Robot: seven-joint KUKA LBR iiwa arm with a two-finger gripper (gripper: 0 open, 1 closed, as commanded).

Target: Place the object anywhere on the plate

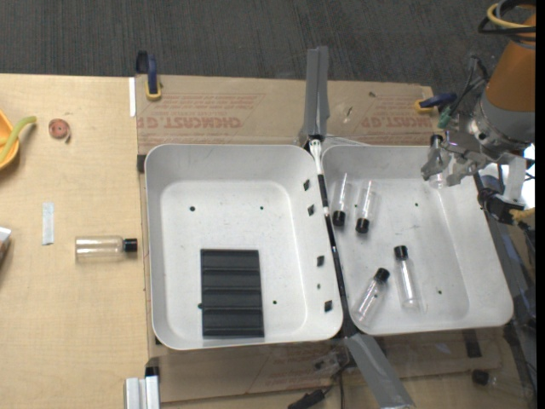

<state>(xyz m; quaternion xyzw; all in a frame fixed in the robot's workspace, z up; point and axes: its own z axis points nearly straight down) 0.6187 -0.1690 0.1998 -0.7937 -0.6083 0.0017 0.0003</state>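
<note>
A black ribbed plate (231, 294) lies flat in the near part of the left bin (170, 186). Several clear vials with black caps lie in the right bin (477, 305): two side by side near its back left (340, 196) (364, 201), and two more nearer the front (407, 281) (370, 291). My gripper (440, 170) hangs over the back right corner of the right bin, apart from all these vials and far right of the plate. The grey arm with its orange band (513, 79) rises behind it.
One more clear vial (104, 246) lies on the wooden bench left of the bins. An orange object (7, 140) and a small red disc (58, 128) sit at the far left. Blue clamps (146, 71) (434, 102) hold the cardboard at the back.
</note>
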